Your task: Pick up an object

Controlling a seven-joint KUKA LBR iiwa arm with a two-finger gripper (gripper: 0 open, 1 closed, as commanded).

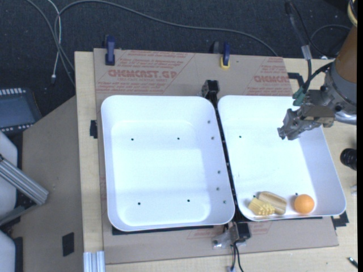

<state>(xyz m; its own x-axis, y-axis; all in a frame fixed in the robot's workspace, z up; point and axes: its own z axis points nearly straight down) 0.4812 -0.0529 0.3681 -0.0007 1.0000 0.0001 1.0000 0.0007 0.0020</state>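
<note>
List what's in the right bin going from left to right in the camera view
corn cob → tan bread roll → gripper above the bin floor → orange ball

Grey arm [344,84], orange band, dark grey hand [289,130], black cables

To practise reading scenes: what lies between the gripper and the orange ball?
Bare white bin floor separates gripper from orange ball, per the camera view.

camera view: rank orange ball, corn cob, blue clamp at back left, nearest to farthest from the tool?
From the tool, over the right bin's back right:
1. Orange ball, front right corner of the right bin.
2. Corn cob, front of the right bin, left of the ball.
3. Blue clamp, back left edge of the board.
</note>
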